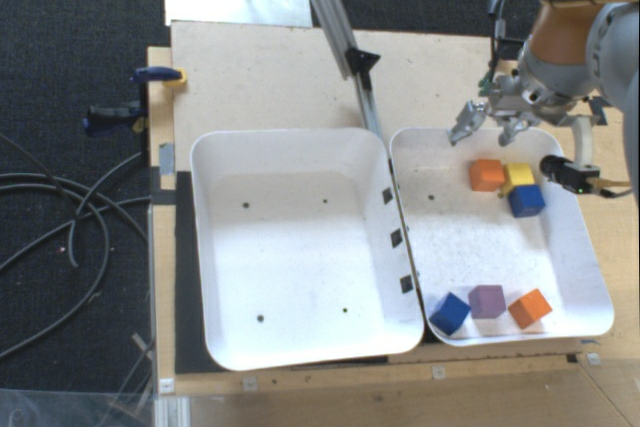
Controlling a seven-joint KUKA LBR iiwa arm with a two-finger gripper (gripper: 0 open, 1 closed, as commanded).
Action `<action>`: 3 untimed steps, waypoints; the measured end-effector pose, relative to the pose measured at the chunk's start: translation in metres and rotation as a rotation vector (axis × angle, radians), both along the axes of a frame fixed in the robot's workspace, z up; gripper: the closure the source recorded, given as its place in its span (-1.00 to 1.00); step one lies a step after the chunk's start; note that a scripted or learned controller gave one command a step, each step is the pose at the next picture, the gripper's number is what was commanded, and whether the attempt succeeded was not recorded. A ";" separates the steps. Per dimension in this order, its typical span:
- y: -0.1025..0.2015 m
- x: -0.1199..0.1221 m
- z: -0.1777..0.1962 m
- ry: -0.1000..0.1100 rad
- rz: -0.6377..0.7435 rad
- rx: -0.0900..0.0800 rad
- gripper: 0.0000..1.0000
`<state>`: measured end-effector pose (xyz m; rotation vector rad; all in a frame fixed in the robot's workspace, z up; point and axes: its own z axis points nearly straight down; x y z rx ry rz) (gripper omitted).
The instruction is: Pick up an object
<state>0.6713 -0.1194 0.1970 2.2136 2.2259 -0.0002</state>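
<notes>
Currently approach step: gripper hovers at upper right of frame, fingers spread, holding nothing. Nearest target, the orange cube, sits just below it in the right bin, touching the yellow cube. You'd need to descend straddling it.

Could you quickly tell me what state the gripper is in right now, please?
Gripper: open, holding nothing, above the far edge of the right bin, just behind the orange block.
</notes>
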 end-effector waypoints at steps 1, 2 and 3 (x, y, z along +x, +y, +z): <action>-0.065 0.004 -0.110 0.005 -0.007 0.001 -1.00; -0.063 0.008 -0.094 -0.004 0.001 -0.002 1.00; -0.064 0.003 -0.106 0.000 -0.003 0.000 1.00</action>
